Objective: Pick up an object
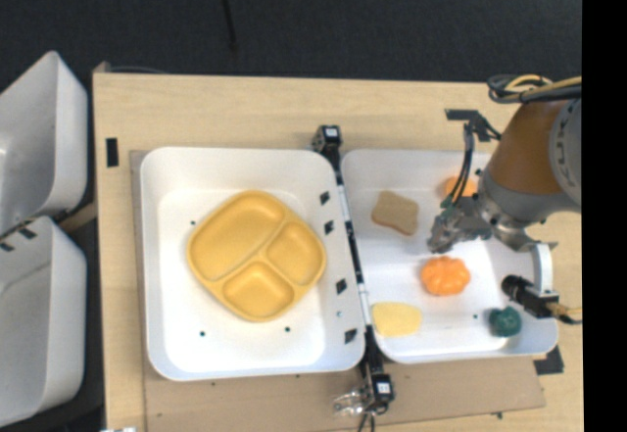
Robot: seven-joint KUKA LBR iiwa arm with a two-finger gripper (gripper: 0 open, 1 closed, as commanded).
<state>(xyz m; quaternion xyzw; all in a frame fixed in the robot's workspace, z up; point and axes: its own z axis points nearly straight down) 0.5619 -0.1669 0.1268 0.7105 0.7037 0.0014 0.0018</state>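
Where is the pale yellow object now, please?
The pale yellow object lies in the right bin, at its near left corner, beside the divider and below-left of the orange object.

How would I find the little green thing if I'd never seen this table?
Look in the right-hand white bin, the one without the yellow tray. Go to its near right corner, below the robot's hand. The green thing there is small, round and dark teal; its neighbours are orange, pale yellow or brown.
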